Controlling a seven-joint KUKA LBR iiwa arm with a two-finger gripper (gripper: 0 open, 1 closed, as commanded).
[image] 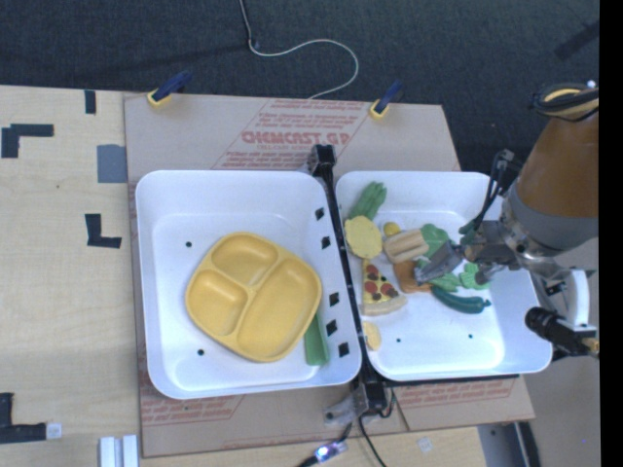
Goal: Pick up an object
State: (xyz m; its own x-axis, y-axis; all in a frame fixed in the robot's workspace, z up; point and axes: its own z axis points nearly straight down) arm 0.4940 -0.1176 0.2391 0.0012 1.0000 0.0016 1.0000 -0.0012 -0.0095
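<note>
Toys [419,261]: crowded heap, right bin's [438,353] 10 o'clock.
Gripper [440,263]: down among them; jaw state — cannot tell.
Risk: probably nips several, or slips off.

The arm [563,168] comes in from the right side, its orange band sitting high above a grey wrist section that leans down and toward the left. Below the wrist, the dark gripper [440,261] reaches out low and to the left. Its tips are too dark and cluttered to make out from where I stand.
</note>
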